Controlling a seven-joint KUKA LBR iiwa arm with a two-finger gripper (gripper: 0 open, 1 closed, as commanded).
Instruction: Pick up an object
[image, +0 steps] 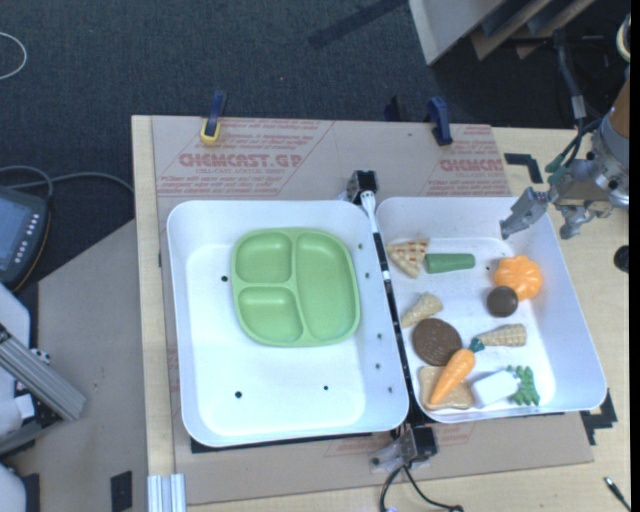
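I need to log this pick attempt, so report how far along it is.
Done: nothing looks picked yet; the toy foods, such as the orange pumpkin, carrot and green cylinder, all lie in the right bin. In hand: the gripper sits open above that bin's far right corner, with nothing between its fingers. Left: descending onto an item, closing and lifting it. The green divided plate sits in the left bin.

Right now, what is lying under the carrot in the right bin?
The carrot lies across a tan bread slice, its tip touching the brown cookie. What the bread hides beneath cannot be seen.
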